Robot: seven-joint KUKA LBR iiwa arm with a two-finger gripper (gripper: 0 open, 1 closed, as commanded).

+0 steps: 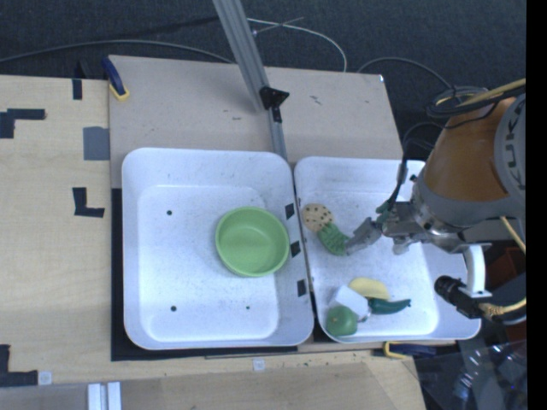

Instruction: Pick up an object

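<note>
A: How many things are sitting in the two bins?

B: One green bowl (251, 241) is lying in the left bin (154, 314). Right of the bowl, the hand (363, 234) is touching one green brush (328, 231); its grip I cannot tell. One green ball (342, 320) is resting below.

The arm (479, 169) hides part of the right bin (359, 173).

We view from single fixed camera above wooden bench (214, 114), looking down at slant. Two shallow white plastic bins, left (154, 186) and right (342, 178), sit mid-frame at moderate distance. Grey arm with orange band (470, 165) enters from our right. Dark floor lies along top.
</note>
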